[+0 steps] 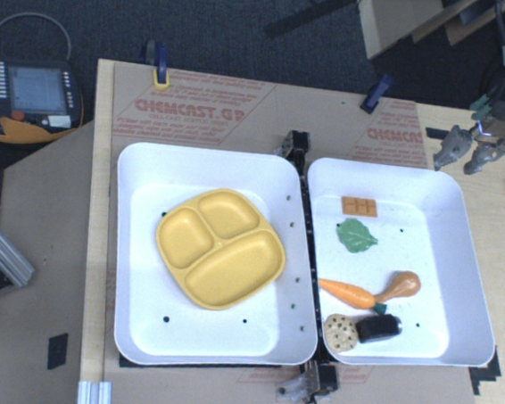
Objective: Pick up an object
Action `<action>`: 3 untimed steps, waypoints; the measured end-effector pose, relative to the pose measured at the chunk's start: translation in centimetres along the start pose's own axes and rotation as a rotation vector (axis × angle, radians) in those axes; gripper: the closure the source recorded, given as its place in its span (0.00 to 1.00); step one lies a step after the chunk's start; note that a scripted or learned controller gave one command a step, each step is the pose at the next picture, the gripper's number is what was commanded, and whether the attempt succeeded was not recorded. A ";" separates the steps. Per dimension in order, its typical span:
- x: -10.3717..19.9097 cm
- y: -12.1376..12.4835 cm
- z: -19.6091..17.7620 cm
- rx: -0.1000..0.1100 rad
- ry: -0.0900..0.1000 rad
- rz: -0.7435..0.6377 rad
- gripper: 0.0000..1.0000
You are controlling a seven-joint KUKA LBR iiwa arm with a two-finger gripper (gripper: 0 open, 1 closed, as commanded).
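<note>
Right bin (471,255), 6 items: waffle piece (359,206), green leaf (356,236), carrot (347,293), drumstick (400,286), cookie (339,333), black block (376,328). Gripper (462,151) open, empty, beyond the bin's far corner. Best pick: the leaf (isolated); descend centred, fingers straddling it.

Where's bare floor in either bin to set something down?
Left bin: corner strips around the yellow plate. Right bin: the right side beyond the green leaf and drumstick. Crowded around carrot, cookie, black block.
</note>
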State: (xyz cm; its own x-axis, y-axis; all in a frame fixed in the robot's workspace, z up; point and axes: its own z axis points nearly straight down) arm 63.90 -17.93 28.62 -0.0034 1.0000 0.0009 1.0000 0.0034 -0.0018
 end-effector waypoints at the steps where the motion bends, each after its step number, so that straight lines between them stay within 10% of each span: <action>1: 5.3 -1.4 1.8 0.002 0.001 -0.001 1.00; 3: 16.3 -3.4 1.7 0.001 0.000 0.000 1.00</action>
State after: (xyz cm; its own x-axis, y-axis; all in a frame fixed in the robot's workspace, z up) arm 60.45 -1.65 26.97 -0.0031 1.0000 0.0009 1.0000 0.0031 -0.0024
